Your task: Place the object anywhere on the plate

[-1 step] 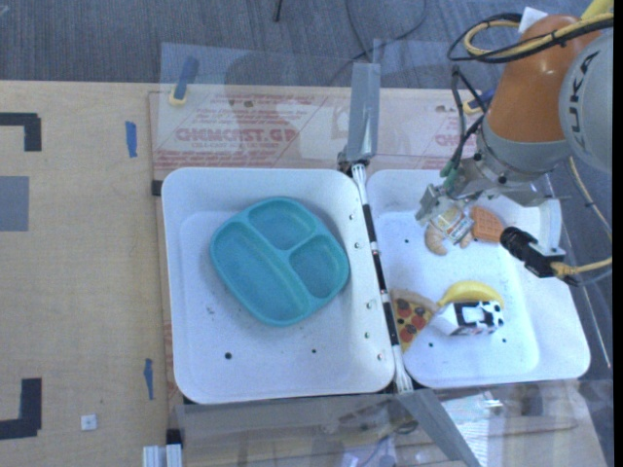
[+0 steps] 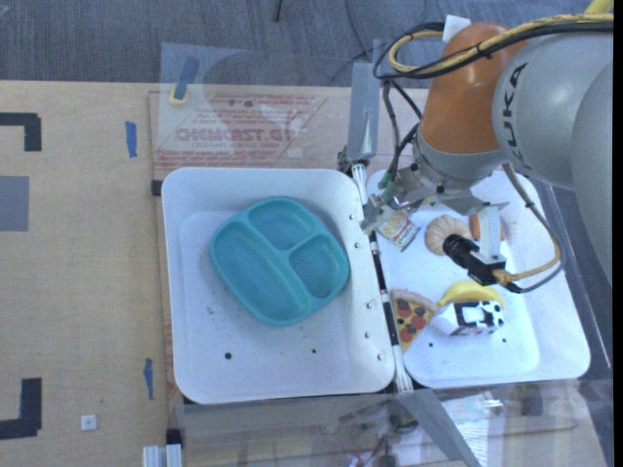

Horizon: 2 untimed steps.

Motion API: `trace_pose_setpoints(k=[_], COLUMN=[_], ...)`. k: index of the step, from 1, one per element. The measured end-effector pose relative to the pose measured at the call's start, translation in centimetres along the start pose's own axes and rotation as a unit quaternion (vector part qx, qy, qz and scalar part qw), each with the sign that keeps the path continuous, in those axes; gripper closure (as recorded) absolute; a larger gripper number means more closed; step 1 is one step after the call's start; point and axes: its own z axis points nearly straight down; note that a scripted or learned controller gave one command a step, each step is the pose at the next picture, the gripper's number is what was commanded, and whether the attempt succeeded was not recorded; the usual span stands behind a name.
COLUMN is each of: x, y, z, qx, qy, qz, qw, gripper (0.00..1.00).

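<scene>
Pale wooden bench under grey carpet (image 2: pixel 146 17), two shallow white bins side by side: the teal plate (image 2: pixel 280 259), divided into three compartments, lies flat near the middle of the left bin (image 2: pixel 195 358), tilted a little against the bin's edges. The things to choose from are all in the right bin (image 2: pixel 545 348), across the double rim from the plate. Nearest that rim is a small printed packet (image 2: pixel 396 229), and my gripper (image 2: pixel 389 202) hangs just above it at the bin's upper left corner; from this slanted angle I cannot tell whether my jaws are open, closed or gripping anything. Just right of the packet is a tan bread roll (image 2: pixel 443 232). Lower down, a toy pizza slice (image 2: pixel 411 317) rests against the left wall, with a yellow banana (image 2: pixel 467 292) beside it and a black-and-white toy (image 2: pixel 477 317) touching the banana's underside. My grey arm, with its orange band (image 2: pixel 477 76), comes in from the upper right over that bin. Behind the left bin, a clear sheet with red print (image 2: pixel 243 129) lies on the bench, and a strip of blue tape (image 2: pixel 130 139) sits to its left.
</scene>
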Motion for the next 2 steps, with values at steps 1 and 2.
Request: trace_pose_setpoints(k=[1,2], x=[5.83,5.86], y=[5.35,5.36], z=[-0.02,-0.04], qx=[-0.002,-0.002], qy=[-0.001,-0.001], qz=[0.001,0.0], qw=[1.0,1.0], gripper=[1.0,0.0])
